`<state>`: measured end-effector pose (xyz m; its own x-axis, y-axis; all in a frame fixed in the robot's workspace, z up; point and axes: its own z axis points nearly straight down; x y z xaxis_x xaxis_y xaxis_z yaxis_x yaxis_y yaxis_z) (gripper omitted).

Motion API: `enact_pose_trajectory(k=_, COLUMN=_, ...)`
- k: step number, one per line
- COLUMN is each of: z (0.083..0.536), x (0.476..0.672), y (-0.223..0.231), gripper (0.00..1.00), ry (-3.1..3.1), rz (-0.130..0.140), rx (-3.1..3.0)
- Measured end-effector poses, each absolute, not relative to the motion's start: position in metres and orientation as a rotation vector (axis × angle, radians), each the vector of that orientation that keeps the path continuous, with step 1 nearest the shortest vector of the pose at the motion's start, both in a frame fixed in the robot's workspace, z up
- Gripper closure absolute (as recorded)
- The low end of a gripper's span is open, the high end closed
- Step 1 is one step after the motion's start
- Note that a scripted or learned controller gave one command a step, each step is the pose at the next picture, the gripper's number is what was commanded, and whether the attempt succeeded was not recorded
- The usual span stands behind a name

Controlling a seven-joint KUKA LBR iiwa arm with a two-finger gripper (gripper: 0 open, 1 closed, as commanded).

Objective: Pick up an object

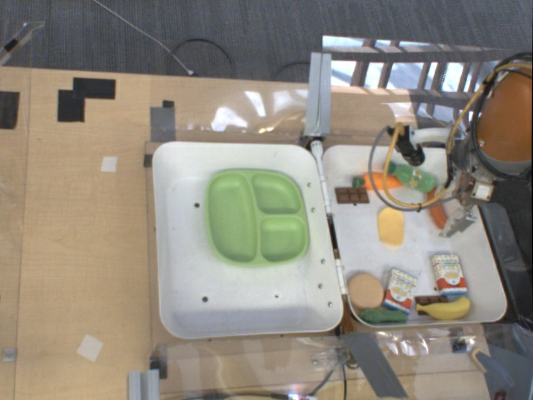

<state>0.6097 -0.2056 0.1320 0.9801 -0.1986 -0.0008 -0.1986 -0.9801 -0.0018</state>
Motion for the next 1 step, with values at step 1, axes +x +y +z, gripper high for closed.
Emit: enact_pose_trajectory(k=1, z=0.0964, x=0.563, y=-0.2038, gripper=0.0, ry=0.339, rz=-0.034, rx=-3.123)
